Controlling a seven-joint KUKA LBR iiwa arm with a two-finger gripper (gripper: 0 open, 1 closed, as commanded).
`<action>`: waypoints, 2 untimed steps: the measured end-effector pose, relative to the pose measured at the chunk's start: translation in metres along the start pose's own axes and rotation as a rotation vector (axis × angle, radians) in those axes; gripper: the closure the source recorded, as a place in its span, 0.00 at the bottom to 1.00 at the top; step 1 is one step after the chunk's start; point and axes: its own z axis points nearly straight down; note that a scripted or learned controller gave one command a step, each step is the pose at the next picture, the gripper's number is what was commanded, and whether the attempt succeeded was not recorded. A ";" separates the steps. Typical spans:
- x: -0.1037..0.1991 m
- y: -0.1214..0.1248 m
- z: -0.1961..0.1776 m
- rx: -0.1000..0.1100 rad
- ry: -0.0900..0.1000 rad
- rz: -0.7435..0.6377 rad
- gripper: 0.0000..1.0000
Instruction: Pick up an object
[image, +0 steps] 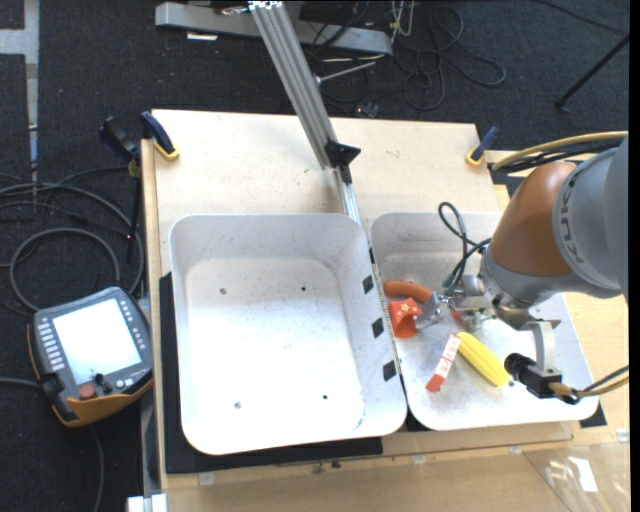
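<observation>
Just left of the tool (440, 309) lie two orange toys (404, 305); below, yellow corn (482, 360); whether it grips anything, I cannot tell.

- A teach pendant (90, 352) is lying at the lower left of the frame, beside the tabletop (260, 160).
- Black cables (60, 235) are looping across the dark floor at left.
- A metal rail (300, 90) is slanting down from the top centre.
</observation>
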 end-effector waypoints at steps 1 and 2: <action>0.000 0.001 -0.011 -0.002 0.000 0.000 1.00; -0.009 -0.003 -0.059 -0.002 -0.001 0.001 1.00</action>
